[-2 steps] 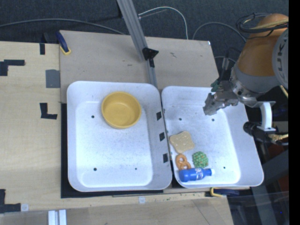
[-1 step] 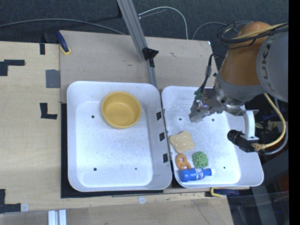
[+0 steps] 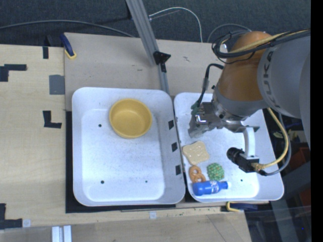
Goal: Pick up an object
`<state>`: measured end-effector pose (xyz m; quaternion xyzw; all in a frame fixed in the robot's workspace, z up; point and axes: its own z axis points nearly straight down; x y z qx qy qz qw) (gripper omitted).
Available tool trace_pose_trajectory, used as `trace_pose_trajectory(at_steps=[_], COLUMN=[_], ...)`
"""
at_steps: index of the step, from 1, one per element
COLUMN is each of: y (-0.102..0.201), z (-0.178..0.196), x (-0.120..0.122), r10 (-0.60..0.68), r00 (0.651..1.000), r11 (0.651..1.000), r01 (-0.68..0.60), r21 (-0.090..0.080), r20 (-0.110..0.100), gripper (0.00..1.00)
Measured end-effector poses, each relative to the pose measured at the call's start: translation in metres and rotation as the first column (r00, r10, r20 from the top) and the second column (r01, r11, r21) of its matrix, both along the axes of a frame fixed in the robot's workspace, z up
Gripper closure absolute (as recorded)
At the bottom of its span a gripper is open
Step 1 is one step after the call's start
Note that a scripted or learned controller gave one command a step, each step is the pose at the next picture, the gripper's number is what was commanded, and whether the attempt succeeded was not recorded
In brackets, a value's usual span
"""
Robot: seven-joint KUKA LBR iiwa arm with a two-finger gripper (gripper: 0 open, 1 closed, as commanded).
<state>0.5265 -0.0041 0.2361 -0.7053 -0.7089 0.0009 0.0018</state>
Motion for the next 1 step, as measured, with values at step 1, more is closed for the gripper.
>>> trace_pose_trajectory(at_steps=[1], y=[0.0486], z=[-0.0123], x=[-0.0088], r10=[0.001], r00=[1.000], r11=[1.000], r01=[-0.001], r21=[0.000], r20=[0.000], gripper=[1.00])
